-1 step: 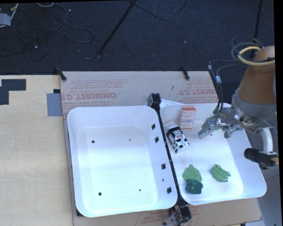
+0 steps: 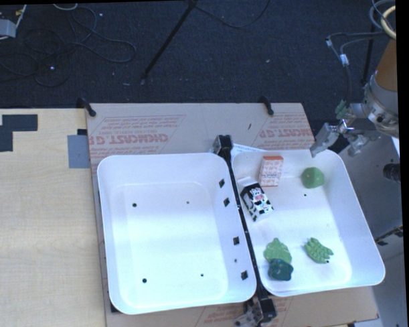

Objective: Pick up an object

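Note:
The right bin (image 2: pixel 357 208) holds several small objects. An orange and white box (image 2: pixel 271 170) lies near its far rim, with a green ball (image 2: pixel 312 178) to its right. A black and white spotted toy (image 2: pixel 258 201) sits close to the divider. Toward the front lie a light green leafy piece (image 2: pixel 277 249), a dark teal lump (image 2: pixel 280 270) touching it, and a ridged green piece (image 2: pixel 318 250). My gripper (image 2: pixel 338 144) hovers over the bin's far right corner, above and right of the green ball, open with nothing between its fingers.
The left bin (image 2: pixel 124 176) lies beside the right one, joined by a black clip strip (image 2: pixel 234 219). Both rest on a cardboard sheet (image 2: pixel 150 131) over a wooden bench. Cables run across the dark floor behind.

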Action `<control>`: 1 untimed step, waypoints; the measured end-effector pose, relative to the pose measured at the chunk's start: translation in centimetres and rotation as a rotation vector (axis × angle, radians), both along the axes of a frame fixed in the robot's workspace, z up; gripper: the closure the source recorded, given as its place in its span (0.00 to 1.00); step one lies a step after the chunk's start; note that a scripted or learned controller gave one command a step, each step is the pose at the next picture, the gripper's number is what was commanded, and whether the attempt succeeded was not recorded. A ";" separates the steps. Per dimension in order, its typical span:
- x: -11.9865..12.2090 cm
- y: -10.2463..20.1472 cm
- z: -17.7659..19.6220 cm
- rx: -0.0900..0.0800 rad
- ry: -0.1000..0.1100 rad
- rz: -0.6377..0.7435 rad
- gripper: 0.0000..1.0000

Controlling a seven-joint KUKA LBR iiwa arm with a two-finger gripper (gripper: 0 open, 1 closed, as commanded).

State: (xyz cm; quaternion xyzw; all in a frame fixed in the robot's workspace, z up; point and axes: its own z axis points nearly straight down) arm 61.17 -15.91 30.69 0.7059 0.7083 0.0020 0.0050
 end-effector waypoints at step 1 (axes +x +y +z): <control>1.9 0.5 -16.3 0.007 0.024 0.001 0.00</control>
